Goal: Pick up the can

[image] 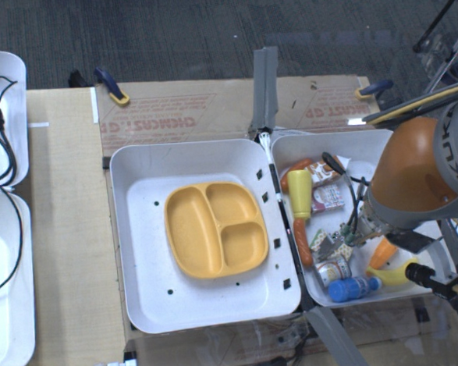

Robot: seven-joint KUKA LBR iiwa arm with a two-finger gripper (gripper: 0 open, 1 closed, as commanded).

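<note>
One small silvery can [330,273], label-wrapped

Clutter crowds the right bin [319,295]; the can [327,273] seems hemmed by the blue bottle [352,288].

Two shallow white plastic bins sit side by side on the desk [68,229]. The left bin [140,247] holds a yellow three-compartment plastic tray [216,228]. The right bin [319,293] is cluttered — a yellow cylindrical bottle [299,193], a red sausage-shaped toy [302,242], a small metal can [331,272], a blue plastic bottle [352,288]. The grey arm's orange band [411,165] hangs over this bin, its end effector [351,235] down among the clutter.
</note>
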